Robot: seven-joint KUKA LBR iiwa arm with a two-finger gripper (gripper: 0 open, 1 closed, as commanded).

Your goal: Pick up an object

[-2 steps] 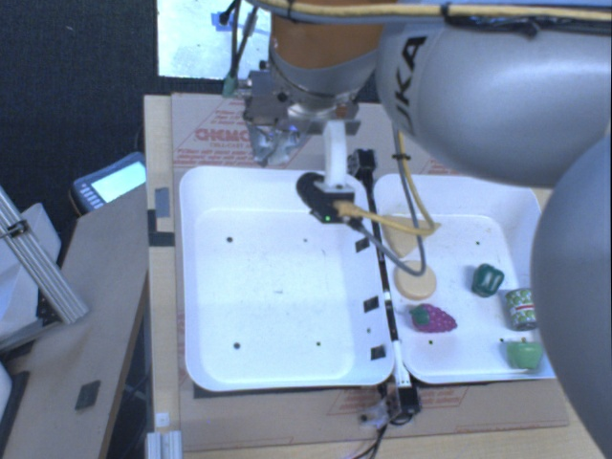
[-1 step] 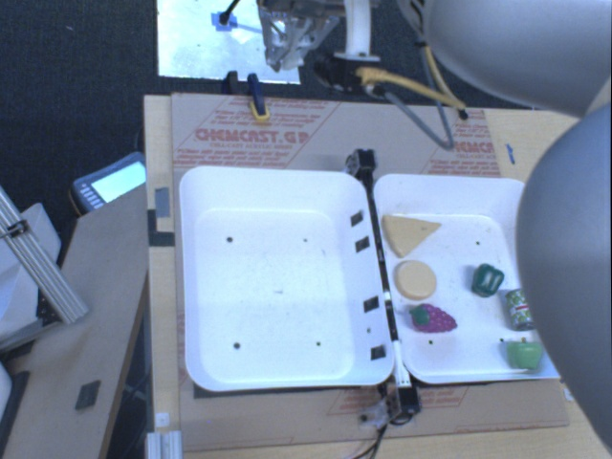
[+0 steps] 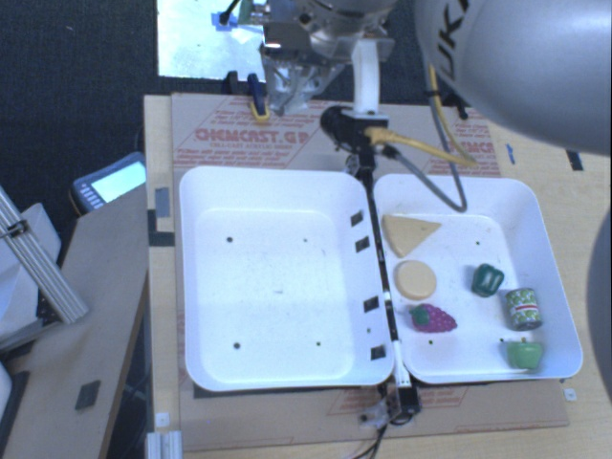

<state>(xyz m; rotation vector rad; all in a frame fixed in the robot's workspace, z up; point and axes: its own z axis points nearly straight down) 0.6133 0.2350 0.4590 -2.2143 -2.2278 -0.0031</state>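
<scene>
Hanging above the far edge of the bench, beyond the left bin (image 3: pixel 201 285), the gripper (image 3: pixel 287 84) is blurred, and whether it is apart or together cannot be told. The right bin (image 3: pixel 550 285) holds six objects: a yellow wedge (image 3: pixel 409 231) toward its far left corner, a tan disc (image 3: pixel 416 279) and purple grapes (image 3: pixel 433 318) along its left wall, and a green pepper (image 3: pixel 488 278), a small can (image 3: pixel 523 308) and a green apple (image 3: pixel 524 353) toward its near right corner.
</scene>
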